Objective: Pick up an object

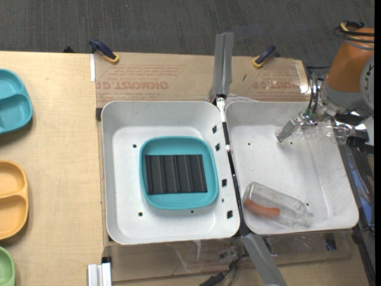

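A clear plastic bottle [278, 206] lies on its side near the front of the right bin [333, 177], with an orange-red piece [262, 208] showing at its left end. My gripper [290, 130] hangs over the back of the right bin, well behind the bottle, reaching in from the right below the orange wrist band. Nothing shows between its fingers. In the left bin [119, 177] sits a teal dish [178, 173] with a dark ribbed insert.
Teal [13, 107], orange [12, 198] and green [5, 267] trays lie along the bench's left edge. A grey divider post [222, 64] rises between the bins at the back. Two clamps [105, 50] hold the cardboard behind the bins.
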Controlling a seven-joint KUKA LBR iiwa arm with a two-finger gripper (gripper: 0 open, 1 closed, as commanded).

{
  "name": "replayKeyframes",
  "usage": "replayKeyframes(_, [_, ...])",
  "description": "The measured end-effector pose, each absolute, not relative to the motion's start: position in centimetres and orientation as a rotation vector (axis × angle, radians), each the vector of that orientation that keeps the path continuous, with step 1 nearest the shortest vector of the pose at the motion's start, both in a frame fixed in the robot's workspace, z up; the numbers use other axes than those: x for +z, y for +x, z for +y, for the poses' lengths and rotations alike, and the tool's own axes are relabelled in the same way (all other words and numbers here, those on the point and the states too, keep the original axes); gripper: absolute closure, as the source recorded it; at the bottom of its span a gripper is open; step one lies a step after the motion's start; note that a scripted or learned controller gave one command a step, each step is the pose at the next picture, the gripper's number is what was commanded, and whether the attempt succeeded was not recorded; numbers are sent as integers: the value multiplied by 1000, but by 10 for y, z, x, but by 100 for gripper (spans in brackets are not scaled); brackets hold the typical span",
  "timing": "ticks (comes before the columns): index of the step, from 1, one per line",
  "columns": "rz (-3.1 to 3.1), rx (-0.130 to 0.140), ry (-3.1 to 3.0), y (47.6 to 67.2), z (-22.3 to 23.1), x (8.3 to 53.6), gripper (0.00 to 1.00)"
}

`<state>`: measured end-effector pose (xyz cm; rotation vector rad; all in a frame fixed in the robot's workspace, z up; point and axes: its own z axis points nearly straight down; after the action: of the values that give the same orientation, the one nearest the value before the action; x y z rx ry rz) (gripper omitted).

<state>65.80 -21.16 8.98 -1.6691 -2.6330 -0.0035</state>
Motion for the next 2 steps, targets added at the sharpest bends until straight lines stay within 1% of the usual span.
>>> replayKeyframes(1, [-2546,3,-1834,574,-223,187,0])
replayKeyframes(2, [-2492,4,-1905,517,-200,209,0])
